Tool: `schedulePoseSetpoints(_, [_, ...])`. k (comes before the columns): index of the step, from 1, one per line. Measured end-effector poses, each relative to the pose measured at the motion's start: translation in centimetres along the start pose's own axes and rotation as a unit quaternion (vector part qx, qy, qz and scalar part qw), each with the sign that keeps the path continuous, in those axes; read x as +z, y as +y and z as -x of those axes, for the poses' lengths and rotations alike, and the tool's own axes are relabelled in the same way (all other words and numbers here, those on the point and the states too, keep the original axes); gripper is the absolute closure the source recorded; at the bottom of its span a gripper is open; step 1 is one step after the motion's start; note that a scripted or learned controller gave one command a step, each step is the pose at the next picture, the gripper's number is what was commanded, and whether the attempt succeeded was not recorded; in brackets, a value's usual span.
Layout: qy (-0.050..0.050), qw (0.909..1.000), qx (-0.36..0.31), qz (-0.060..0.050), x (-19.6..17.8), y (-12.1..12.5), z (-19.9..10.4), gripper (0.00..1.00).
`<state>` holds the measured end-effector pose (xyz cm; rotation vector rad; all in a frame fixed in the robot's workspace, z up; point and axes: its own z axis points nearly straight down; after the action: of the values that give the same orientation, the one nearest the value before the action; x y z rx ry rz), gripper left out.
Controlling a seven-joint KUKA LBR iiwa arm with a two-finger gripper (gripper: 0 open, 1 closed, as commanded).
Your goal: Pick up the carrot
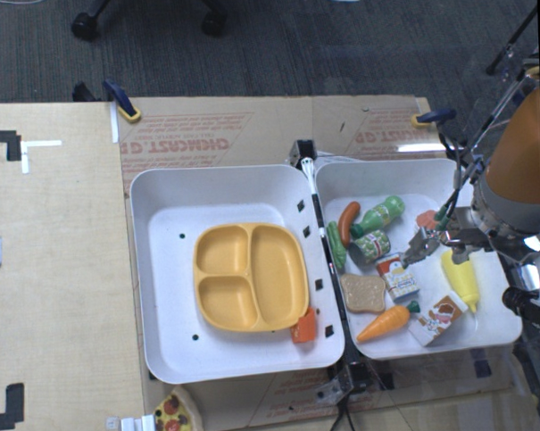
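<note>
Orange and tapered, the plastic toy carrot (383,323) lies on the floor of the right white bin (490,334), near its front edge, its green-tipped thick end pointing toward the bin's middle. A slice of toy bread (364,293) sits just behind it, and a small red-and-white carton (399,279) stands close by on the far side. A brown-printed carton (438,319) rests just to the carrot's right, with a yellow squeeze bottle (462,278) beyond that.

My gripper (423,244) hangs above the middle of this bin, over the clutter behind the carrot, apart from it and not touching it. From this angle I cannot tell how my jaws stand; nothing is visibly caught between them.

So the pick is not yet begun, as I judge it: the carrot is untouched on the bin floor. Left to do are 3 things: move toward the front edge, come down over the carrot, and close on it before lifting.
</note>
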<state>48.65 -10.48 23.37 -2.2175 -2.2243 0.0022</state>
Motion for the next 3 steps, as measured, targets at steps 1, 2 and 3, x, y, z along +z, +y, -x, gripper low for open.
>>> schedulePoseSetpoints(1, [0.000,0.9844,-0.176,0.002,4.2,-0.7,-4.1,0.00])
schedulePoseSetpoints(2, [-0.001,0.9557,-0.294,0.002,-1.7,-0.7,-0.1,0.00])
schedulePoseSetpoints(3, [-0.003,0.9572,-0.289,0.003,-21.7,-0.7,5.8,0.00])
